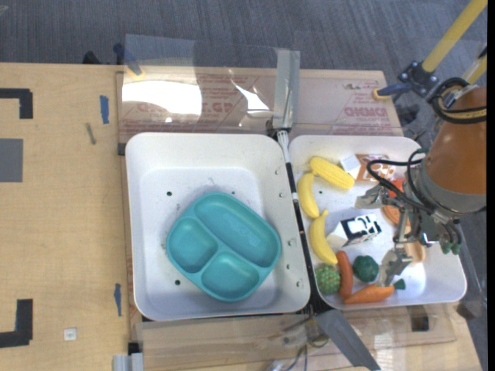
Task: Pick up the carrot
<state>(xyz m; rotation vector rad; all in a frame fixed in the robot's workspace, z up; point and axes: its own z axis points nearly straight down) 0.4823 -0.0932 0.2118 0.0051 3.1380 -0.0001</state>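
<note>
The carrot is orange with a green top at its right end. It lies flat along the front wall of the right bin. My gripper hangs just above and slightly right of the carrot's green end, pointing down into the bin's front right area. Nothing can be seen held in it. The arm's orange band stands over the bin's right side and hides part of it.
Beside the carrot are a red-orange vegetable, a green bumpy item and a dark green item. Further back lie two bananas, a corn cob and a black-and-white item. The left bin holds a teal divided plate.
</note>
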